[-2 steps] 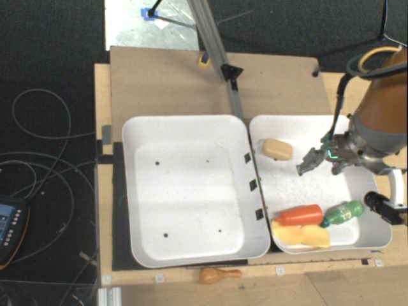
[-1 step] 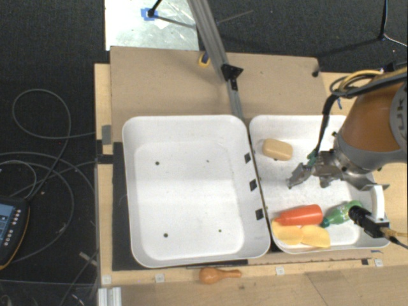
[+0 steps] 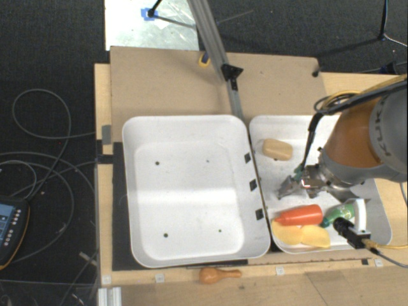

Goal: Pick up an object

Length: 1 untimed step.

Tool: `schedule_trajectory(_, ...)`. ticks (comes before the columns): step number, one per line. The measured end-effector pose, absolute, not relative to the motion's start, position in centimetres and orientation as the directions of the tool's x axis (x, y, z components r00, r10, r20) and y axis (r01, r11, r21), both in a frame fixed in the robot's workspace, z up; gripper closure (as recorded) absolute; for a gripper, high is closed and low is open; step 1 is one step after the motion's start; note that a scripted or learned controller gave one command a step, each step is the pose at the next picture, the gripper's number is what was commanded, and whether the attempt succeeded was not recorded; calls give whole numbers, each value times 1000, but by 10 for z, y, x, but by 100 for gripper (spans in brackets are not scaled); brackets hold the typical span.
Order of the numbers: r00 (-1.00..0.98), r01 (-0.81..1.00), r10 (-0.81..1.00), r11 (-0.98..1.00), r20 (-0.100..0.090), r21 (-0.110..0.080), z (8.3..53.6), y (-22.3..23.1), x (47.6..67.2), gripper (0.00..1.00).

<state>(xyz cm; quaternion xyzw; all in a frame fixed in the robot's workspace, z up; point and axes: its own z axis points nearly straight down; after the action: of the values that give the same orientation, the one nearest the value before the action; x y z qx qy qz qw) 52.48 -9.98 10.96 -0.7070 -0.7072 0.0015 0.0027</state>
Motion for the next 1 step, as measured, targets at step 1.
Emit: schedule_trajectory(1,0,1000,1000,0,1,-2,89,-99,525,0)
